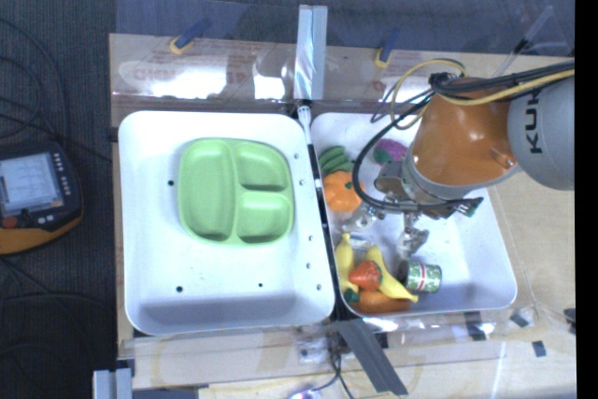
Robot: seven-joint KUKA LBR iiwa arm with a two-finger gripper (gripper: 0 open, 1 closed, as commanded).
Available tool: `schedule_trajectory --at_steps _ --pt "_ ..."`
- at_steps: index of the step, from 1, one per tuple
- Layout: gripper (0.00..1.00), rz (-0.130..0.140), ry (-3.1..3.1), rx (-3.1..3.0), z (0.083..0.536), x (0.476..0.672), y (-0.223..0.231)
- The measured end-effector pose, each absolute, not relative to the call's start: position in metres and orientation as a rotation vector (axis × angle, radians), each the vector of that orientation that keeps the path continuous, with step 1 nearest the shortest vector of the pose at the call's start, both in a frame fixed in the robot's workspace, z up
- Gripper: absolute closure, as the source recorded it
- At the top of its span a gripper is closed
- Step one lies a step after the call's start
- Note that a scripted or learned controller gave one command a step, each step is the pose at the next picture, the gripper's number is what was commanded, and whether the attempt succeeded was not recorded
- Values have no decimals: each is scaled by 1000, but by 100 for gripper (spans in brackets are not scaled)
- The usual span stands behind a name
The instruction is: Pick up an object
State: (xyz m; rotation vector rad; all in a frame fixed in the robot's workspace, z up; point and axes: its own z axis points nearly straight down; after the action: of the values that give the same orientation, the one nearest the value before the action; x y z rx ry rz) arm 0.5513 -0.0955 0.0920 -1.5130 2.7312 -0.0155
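**Toy food pile in right bin: small, light, slick — gripper over it, nothing held**

Camera view, places given rel. to the right bin (486,290):

- Gripper (392,224) hangs inside the bin, about mid-bin, toward the left half. Two fingers seen pointing down, spread apart w/ a gap between; nothing between them. So: released, no grasp.
- Closest candidate looks like the small can (423,277), green/red label, lying on its side near the bin's front wall, just below-right of the fingers. Apart from them, not touching as far as can be told.
- Banana (369,264) lies in the front-left corner area, w/ a red piece, maybe a strawberry (365,274), on it and an orange carrot-like piece (381,302) against the front wall. All touching, packed.
- Orange fruit (340,192) against the left wall, green veg (334,158) behind it toward the back-left corner. Purple item (393,149) near the back, partly hidden by the wrist.
- Green divided plate (235,190) sits in the left bin (149,285), beyond the shared wall.

Handling, as judgement: prob. hollow plastic toys, light, stiff, smooth, not fragile. Can likely rolls if nudged; best pinched across its round body at mid-length, fingers either side. Banana: across the narrow middle, but neighbours crowd it. Risk: slipping out, or dragging a neighbour along.
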Motion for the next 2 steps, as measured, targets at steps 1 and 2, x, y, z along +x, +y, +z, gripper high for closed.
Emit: schedule_trajectory --at_steps 1,2 --pt "100 -16 2734 -1507 103 552 -96" --pt "100 -3 2887 -1222 92 576 -101"
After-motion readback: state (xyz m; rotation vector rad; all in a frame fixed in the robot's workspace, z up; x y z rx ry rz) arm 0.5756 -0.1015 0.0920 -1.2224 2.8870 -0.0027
